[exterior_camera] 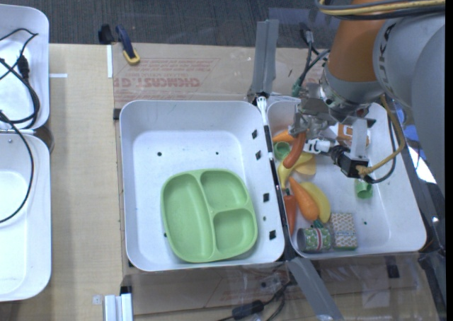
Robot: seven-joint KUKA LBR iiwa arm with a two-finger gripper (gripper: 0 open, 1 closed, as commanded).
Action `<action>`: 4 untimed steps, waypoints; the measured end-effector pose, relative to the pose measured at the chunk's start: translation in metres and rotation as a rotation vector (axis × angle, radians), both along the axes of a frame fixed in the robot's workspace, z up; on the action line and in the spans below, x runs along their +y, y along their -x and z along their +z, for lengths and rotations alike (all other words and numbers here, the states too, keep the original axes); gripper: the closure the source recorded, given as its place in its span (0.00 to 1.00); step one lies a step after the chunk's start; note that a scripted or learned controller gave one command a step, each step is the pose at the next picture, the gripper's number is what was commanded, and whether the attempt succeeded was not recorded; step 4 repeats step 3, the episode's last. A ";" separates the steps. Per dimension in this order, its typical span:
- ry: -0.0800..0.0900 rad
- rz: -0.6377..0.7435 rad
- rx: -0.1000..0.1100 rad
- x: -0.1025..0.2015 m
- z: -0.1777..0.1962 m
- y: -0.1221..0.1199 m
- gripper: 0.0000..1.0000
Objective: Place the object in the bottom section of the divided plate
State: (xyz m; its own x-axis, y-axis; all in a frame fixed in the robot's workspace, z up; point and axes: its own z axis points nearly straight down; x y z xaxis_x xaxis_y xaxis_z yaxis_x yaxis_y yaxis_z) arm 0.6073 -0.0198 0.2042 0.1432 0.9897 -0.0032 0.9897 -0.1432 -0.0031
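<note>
Over the right bin [396, 231], gripper [306, 129] down low among the toy food, at the bin's far left corner beside the wall shared with the left bin [141, 171]. Fingers closed around a red-orange sausage-shaped piece [295, 151], which hangs at a slant below them, lower end close to a yellow banana-like piece [303, 165]. Orange band of the arm [357, 37] directly above the gripper, cables looping over it.

Just behind the held piece, toward the shared wall, something green [281, 150], partly hidden, too little seen to name. Nearer the camera from the gripper, an orange carrot [306, 199] lying on a yellow piece [322, 203]. Further toward the near wall of the right bin, a small can [316, 239] on its side, touching a checked block [344, 230] on its right. Off to the right of the gripper, a small green item [364, 190] beside a black cable end.

Across the shared wall, well apart from the gripper, green divided plate [209, 215] flat in the near half of the left bin, one long section on its left, two smaller ones on its right, nothing lying in any of them.
</note>
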 end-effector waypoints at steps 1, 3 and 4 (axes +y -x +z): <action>-0.001 -0.015 0.000 0.055 -0.014 0.050 1.00; -0.001 -0.016 0.000 0.144 -0.085 0.062 0.00; -0.001 -0.016 0.000 0.144 -0.085 0.062 0.00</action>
